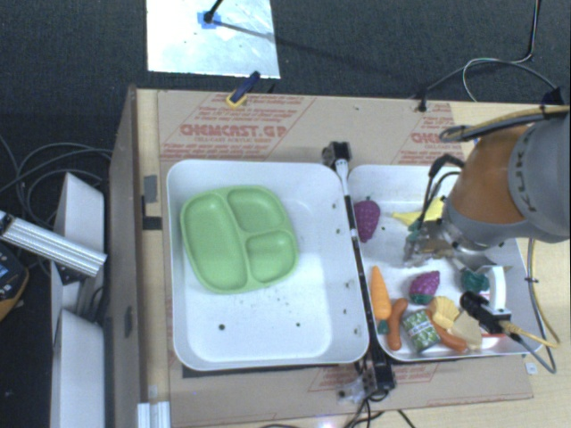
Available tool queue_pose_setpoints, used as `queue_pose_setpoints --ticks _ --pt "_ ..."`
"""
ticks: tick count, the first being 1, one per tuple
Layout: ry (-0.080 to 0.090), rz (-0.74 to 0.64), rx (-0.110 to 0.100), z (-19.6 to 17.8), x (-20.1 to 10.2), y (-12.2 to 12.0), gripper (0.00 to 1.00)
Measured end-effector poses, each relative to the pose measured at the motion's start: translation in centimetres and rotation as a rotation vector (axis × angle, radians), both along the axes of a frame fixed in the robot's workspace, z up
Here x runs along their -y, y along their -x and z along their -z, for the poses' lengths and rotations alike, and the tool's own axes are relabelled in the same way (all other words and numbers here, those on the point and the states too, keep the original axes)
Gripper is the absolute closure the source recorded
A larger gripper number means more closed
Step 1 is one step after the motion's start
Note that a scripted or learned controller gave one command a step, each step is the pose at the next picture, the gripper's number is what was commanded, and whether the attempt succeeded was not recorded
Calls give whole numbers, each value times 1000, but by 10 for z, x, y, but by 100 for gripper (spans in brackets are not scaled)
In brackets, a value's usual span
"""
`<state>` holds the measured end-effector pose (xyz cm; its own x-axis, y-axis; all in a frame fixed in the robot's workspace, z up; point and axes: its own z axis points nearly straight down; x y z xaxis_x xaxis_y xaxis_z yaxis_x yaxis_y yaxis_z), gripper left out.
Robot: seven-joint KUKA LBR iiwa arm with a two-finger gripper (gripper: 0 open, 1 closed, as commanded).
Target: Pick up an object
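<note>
My gripper hangs low over the middle of the right bin, reaching in from the right under the grey arm with its orange band. Just beside it on the far side lies a yellow banana. A purple grape bunch lies at the bin's left wall. Toward the front lie an orange carrot, a second purple piece, a small green-labelled can and a yellow and orange heap. I see nothing held in the gripper.
The left bin holds a green divided plate in its left half. A central divider rim separates the two bins. Cables run behind the right bin near the arm.
</note>
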<state>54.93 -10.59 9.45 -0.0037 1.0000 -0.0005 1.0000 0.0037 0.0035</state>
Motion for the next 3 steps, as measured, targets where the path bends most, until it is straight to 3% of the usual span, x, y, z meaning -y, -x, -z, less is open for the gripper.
queue_pose_setpoints --ticks 1,2,3 --pt "0 0 0 0 0 0 0" --pt "0 0 0 10 8 -120 0" --pt "2 3 2 -87 31 -23 0"
